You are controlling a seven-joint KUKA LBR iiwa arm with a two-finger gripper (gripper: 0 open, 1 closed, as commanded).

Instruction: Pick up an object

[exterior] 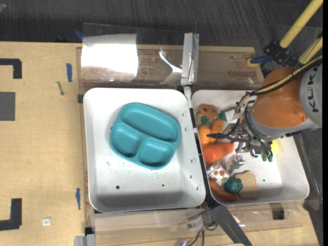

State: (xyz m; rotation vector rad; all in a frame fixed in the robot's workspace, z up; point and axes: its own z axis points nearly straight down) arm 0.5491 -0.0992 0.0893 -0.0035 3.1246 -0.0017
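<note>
arm (287,104) reached low into right bin (292,183), wrist hanging over its left half, presumably seeking a pick | gripper (240,146) state could not be told amid clutter | small objects (218,152) were heaped along that bin's left wall | teal tray (145,134) sat mid left bin (102,178)

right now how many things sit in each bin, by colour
Left bin:
teal tray: 1
Right bin, as far as the pile shows:
orange pieces: 3
green pieces: 2
brown pieces: 2
red-and-white piece: 1
Total: 9; more may hide under the gripper.
</note>
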